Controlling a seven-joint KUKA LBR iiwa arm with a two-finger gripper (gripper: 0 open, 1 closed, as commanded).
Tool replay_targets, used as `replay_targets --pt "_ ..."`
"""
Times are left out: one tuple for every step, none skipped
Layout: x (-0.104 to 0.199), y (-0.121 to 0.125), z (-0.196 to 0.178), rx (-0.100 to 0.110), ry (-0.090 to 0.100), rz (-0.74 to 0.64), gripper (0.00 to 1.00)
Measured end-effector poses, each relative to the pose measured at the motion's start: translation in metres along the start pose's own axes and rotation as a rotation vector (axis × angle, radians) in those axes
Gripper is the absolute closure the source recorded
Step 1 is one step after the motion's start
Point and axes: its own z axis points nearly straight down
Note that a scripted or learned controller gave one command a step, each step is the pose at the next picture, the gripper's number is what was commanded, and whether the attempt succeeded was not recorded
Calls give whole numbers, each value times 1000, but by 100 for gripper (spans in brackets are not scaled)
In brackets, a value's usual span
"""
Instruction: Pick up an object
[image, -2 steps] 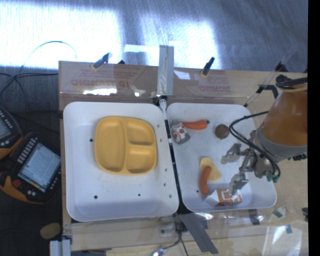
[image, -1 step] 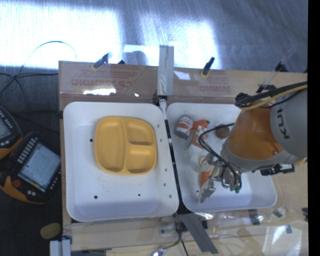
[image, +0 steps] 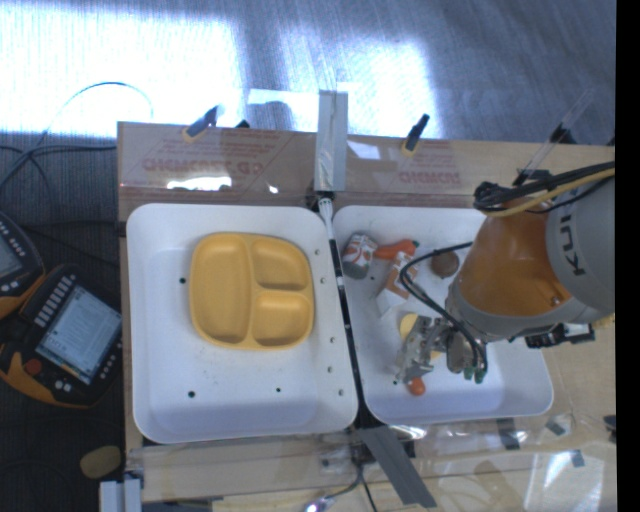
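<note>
My gripper (image: 438, 352) is low over the front middle of the right bin (image: 520, 400), under the orange wrist band. Just below it lie a small orange piece (image: 415, 385) and a green piece (image: 479, 375). A yellow piece (image: 407, 323) lies at the gripper's upper left, close to it. Farther back in the same bin are a grey and red toy figure (image: 357, 254), an orange and white item (image: 397, 262) and a brown round object (image: 444, 263). The arm hides part of the bin's right half.
The left bin (image: 160, 330) holds a yellow divided plate (image: 252, 290). A raised divider (image: 341, 300) separates the two bins. A black cable (image: 425, 285) loops from the arm over the right bin. A handheld controller (image: 60, 330) lies off the bench at far left.
</note>
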Motion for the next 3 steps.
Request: replay_targets --pt "17 40 -78 -3 0 218 100" --pt "1 -7 -145 -2 -1 556 100" --pt "27 80 -108 -4 0 385 100"
